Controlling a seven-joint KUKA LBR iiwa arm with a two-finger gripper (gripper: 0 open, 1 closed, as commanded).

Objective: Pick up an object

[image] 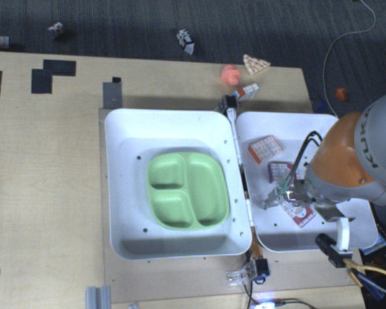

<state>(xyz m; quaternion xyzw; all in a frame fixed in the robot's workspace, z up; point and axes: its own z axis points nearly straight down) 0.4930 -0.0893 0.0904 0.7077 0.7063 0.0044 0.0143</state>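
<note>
My gripper (285, 196) is down inside the right bin (270, 240), under the grey and orange wrist that comes in from the right. It sits among small flat packets: a red-and-white packet (265, 149) at the bin's back left, a purplish packet (280, 170) just behind the gripper, and a red-and-white card (301, 215) right below it. The gripper touches or hovers just over the card and the purplish packet; which one I cannot tell. The arm hides the right half of the bin.
The left bin (125, 172) holds a green divided plate (186, 188). Behind the bins, a pink ball (230, 75), a small tube (246, 93) and a wedge-shaped piece (256, 64) lie on the bench. Cables run along the front right.
</note>
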